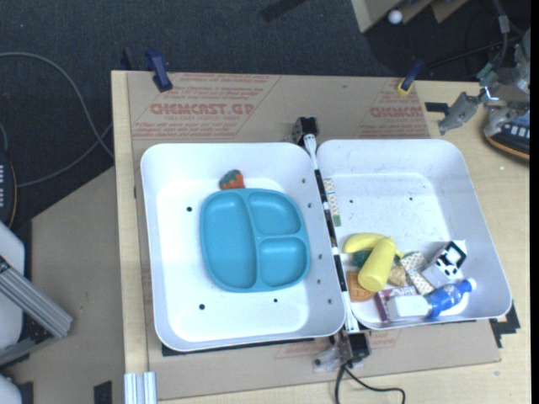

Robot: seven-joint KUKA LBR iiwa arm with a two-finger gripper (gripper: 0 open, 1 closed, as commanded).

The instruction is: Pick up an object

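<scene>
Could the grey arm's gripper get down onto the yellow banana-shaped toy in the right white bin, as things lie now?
Probably yes. The yellow banana-shaped toy lies on top at the left edge of the pile in the right white bin, nothing over it. The yellow cylinder touching it may crowd the fingers.

One fixed camera looks slantwise down on both bins (160, 225).

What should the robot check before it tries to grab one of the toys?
1. Toys to pick from: ok, a pile sits in the right bin's near corner.
2. Easy target: ok, the yellow cylinder lies on top.
3. Crowding: not ok, the blue bottle and neighbours touch.
4. Left bin: ok, the blue plate lies flat, a small orange toy behind it.
5. Gripper ready: cannot tell.
</scene>
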